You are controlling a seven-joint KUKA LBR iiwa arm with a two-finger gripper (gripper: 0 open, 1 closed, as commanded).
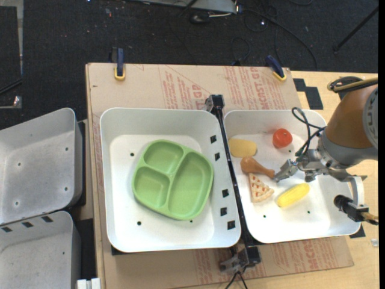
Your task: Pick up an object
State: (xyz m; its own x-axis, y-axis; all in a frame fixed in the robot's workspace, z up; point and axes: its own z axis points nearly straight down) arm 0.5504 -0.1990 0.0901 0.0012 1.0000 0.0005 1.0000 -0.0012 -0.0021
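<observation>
The right bin [313, 224] holds several toy foods: a red tomato [282, 138], a pale yellow potato-like piece [242, 147], a brown chicken drumstick [257, 168], a waffle-patterned slice [260, 190] and a yellow corn cob [292, 195]. My gripper [286, 171] hangs low over this bin, its fingers pointing left between the drumstick's bone end and the corn cob. Nothing is seen between the fingers. The arm's orange band sits at the right edge, above the wrist.
The left bin [120, 221] holds a green divided plate [173, 179]. A black divider [227, 167] runs between the two bins. Grey metal trays [36, 161] lie off the bench at the left. Cables trail from the wrist over the right bin's rim.
</observation>
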